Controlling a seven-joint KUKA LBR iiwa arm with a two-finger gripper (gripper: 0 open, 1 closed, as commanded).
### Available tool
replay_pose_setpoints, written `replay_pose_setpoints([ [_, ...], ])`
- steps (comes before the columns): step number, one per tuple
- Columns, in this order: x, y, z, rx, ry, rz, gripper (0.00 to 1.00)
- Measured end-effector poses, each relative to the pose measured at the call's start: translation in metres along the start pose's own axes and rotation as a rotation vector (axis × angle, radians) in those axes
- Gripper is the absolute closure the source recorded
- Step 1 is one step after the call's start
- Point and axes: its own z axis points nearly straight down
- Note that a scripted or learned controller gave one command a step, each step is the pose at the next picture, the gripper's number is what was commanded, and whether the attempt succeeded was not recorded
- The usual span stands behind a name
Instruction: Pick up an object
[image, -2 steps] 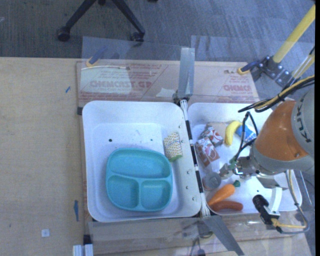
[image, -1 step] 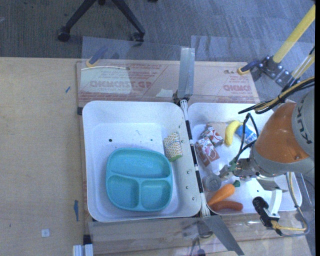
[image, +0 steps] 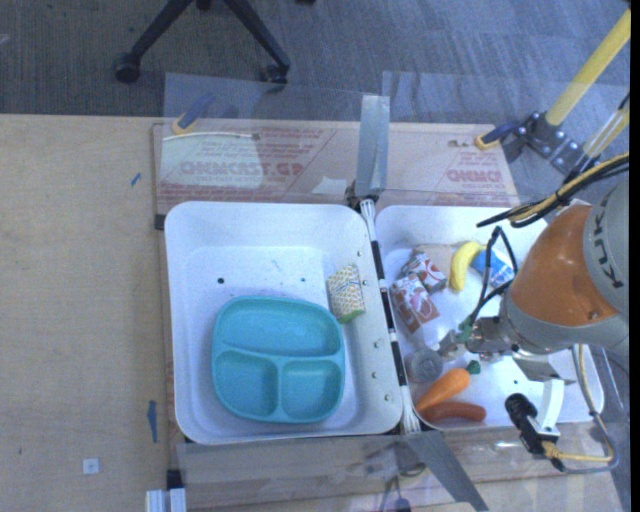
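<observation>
The right bin (image: 560, 420) holds a yellow banana (image: 462, 264), a blue item (image: 494, 266), two red-and-white packets (image: 416, 290), a grey round piece (image: 423, 364), an orange carrot (image: 444, 386) and a red sausage (image: 454, 411). My gripper (image: 470, 343) hangs low over this bin, just above the carrot's green end and right of the grey piece. The orange-banded wrist covers most of it. In the left bin (image: 190, 300) lie a teal divided plate (image: 278, 359) and a small yellow-patterned packet (image: 346, 292) by the right wall.
A centre divider (image: 385, 330) separates the two bins. Cables and a black connector (image: 527, 420) trail near the right bin's front edge. A yellow pole (image: 590, 70) crosses the top right corner.
</observation>
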Motion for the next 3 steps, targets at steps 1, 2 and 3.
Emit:
replay_pose_setpoints([
  [1,-0.0002,0.0,0.0001,0.0,0.001,0.0,0.0],
  [2,0.0002,0.0007,0.0,0.001,0.0,0.0,0.0],
  [3,0.0001,0.0002,0.0,0.0,0.0,-0.001,0.0],
])
